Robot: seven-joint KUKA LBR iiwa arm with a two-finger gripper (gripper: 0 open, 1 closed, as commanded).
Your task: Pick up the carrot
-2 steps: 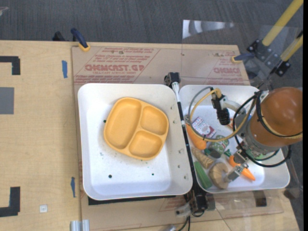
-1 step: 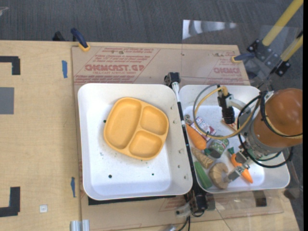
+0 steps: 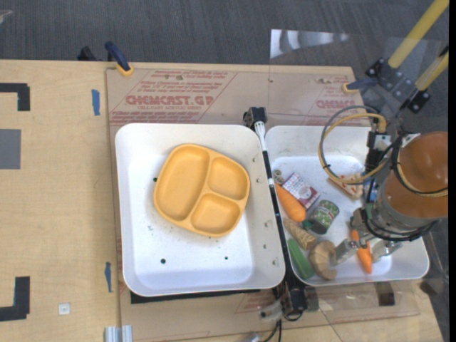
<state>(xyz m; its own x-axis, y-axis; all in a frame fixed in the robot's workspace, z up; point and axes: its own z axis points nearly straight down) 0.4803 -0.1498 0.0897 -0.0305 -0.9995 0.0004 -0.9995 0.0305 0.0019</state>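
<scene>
the left white bin (image 3: 135, 212) holds a yellow three-compartment plastic plate (image 3: 201, 189). right of that plate, the right white bin (image 3: 413, 262) holds an orange carrot (image 3: 291, 203), a green tin (image 3: 323, 215) and other clutter. the gripper (image 3: 360, 246) hangs over a small orange piece; cannot tell its state. a tan wooden bench (image 3: 57, 191) lies beneath.

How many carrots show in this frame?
2. One carrot lies at the right bin's left side beside the red packet; a second carrot sits beneath the pincer. The arm may hide others.
</scene>
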